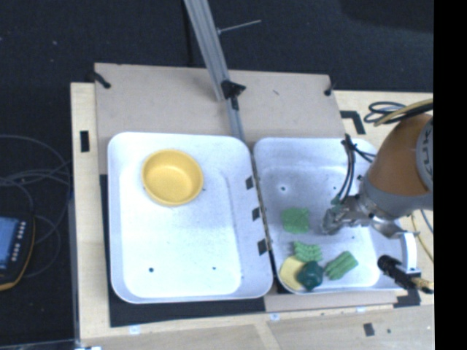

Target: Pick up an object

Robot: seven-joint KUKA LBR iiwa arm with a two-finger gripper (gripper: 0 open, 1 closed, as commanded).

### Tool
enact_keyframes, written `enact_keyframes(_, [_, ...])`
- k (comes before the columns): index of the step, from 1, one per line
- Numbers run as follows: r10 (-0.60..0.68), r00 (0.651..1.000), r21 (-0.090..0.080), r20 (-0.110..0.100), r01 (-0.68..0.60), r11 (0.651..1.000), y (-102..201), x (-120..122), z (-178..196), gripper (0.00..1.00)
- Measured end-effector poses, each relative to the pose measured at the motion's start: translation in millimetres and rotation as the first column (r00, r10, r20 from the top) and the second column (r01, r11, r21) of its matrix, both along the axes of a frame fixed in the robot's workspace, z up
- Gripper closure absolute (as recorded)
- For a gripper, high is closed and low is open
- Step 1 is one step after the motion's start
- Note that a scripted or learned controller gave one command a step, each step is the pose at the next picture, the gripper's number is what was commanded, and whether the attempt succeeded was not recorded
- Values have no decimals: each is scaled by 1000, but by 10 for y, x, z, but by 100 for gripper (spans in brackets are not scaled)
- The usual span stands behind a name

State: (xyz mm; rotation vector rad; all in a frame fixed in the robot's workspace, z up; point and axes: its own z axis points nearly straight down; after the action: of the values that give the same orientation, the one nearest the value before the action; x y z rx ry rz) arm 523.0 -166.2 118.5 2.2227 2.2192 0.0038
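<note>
We can read no text, label, brand, number or sign here. The lit blue screen of the dark handheld device (12,245) at the view's left edge is too small and blurred for us to make out any characters.

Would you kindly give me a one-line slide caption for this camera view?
Gripper low in the right bin beside a green block; yellow bowl sits in the left bin.

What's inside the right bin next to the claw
The right bin holds a light green block, a bumpy green piece, a green oblong and a dark teal object on a yellow dish, which it partly covers.
</note>
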Motion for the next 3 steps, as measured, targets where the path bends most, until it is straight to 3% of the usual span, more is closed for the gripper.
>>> enact_keyframes(2, [2,1000,-2,3,-2,1000,-91,-30,1051,100])
enact_keyframes(3, [6,1000,0,-1,-6,1000,414,116,976,100])
